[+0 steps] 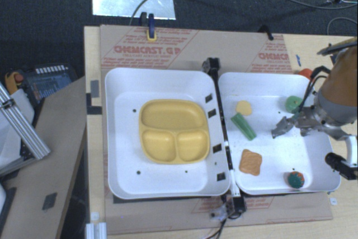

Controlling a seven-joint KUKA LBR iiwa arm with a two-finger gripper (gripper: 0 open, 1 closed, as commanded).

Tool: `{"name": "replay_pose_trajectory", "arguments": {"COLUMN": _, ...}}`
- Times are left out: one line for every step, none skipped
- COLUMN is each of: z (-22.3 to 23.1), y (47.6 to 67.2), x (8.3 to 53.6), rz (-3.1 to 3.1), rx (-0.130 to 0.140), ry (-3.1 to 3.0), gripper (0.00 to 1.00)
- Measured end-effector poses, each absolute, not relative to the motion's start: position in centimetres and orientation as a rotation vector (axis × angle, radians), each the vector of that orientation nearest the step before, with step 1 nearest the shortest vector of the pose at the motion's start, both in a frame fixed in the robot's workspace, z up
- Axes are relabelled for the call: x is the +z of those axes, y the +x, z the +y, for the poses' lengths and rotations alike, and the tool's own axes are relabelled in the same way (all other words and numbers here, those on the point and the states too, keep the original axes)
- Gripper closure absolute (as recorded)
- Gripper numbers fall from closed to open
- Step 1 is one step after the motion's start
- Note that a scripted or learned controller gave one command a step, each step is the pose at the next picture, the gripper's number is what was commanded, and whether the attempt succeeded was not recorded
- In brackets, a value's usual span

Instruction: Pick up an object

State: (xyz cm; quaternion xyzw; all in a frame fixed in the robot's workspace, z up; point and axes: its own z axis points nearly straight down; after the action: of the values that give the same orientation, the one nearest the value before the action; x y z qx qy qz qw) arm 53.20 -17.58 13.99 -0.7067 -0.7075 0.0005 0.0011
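- Two shallow white bins sit side by side on a pale board printed with red lettering; both look like smooth moulded plastic with rounded corners.
- The left bin point(120, 137) holds a yellow tray point(173, 130), glossy, with soft rounded edges and three compartments: one long one at the far side and two smaller ones nearer the camera.
- The right bin point(268, 182) holds several small pieces, well apart from each other.
- A green oblong piece point(243, 125) lies at a slant near the bin's left wall, matte and blunt-ended.
- Just beyond it rests a small pale yellow piece point(244, 107), roughly round and flat.
- An orange flat piece point(250, 162), squarish with wavy edges, lies closer to the camera.
- A small ball point(295, 178), mottled green and orange, sits near the bin's near right corner.
- A green round piece point(293, 103) lies at the far right, partly behind a dark cable from the arm.
- The gripper point(282, 128) hangs over the right bin's middle, grey and metallic, near the green round piece but apart from every item.
- Its tip is small and blurred, so I cannot tell whether it is spread or closed; nothing is visibly held in it.
- The arm's point(341, 92) body is cut off by the view's right edge, its orange band blurred.
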Motion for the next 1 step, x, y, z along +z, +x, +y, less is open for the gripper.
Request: {"name": "replay_pose_trajectory", "arguments": {"z": -17.52, "y": 53.15, "x": 8.76, "rz": -2.221, "rx": 0.002, "ry": -2.217, "gripper": 0.00}}
